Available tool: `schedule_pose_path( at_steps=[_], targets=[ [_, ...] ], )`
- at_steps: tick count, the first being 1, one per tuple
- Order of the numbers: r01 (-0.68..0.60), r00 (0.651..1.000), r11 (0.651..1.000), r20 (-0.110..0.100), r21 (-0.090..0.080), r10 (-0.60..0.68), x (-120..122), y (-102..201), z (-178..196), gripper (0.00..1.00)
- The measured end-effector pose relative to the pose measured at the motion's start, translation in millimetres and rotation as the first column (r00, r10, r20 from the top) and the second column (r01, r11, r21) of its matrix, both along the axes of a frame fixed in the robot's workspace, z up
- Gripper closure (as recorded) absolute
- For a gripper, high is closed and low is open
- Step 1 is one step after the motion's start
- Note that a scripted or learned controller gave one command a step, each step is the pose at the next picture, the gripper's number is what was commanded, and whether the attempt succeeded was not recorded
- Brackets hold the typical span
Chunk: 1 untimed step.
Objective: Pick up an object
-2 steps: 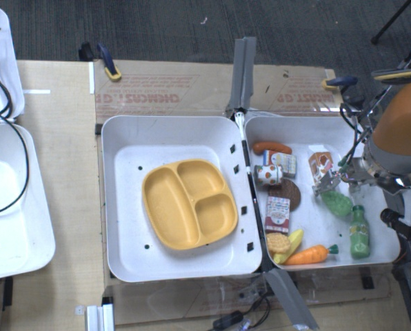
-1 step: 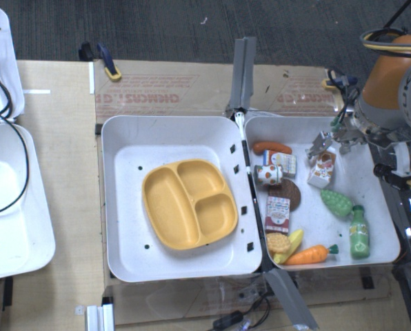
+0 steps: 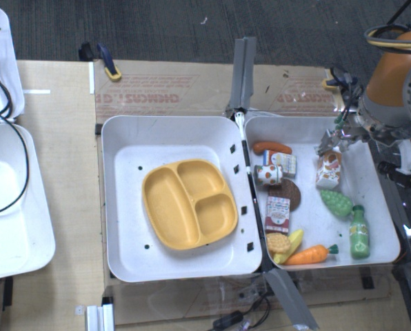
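The right bin (image 3: 381,185) holds several toy foods. Among them are an orange sausage (image 3: 272,147), a small can (image 3: 268,174), a red and white packet (image 3: 278,212), a carrot (image 3: 307,255), a green bottle (image 3: 358,232) and a bumpy green fruit (image 3: 336,203). A white and brown carton (image 3: 329,169) lies near the bin's far right side. My gripper (image 3: 338,139) hangs low just beyond that carton, at the bin's back right corner, under the orange-banded wrist (image 3: 392,74). Nothing is visibly held.
A yellow divided plate (image 3: 190,203) lies in the left bin (image 3: 123,185). A dark round cookie (image 3: 293,193), a cracker (image 3: 277,243) and a banana (image 3: 294,242) crowd the right bin's near left. A grey divider post (image 3: 243,74) rises between the bins.
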<state>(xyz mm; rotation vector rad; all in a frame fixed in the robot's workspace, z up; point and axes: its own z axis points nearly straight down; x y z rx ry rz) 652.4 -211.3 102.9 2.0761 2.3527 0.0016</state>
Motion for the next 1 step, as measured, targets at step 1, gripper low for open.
schedule_pose_path(
  at_steps=[1],
  targets=[
    [-0.068,0.998,0.998,-0.002,0.000,0.068,5.5,57.9,122.5,1.00]
  ],
)
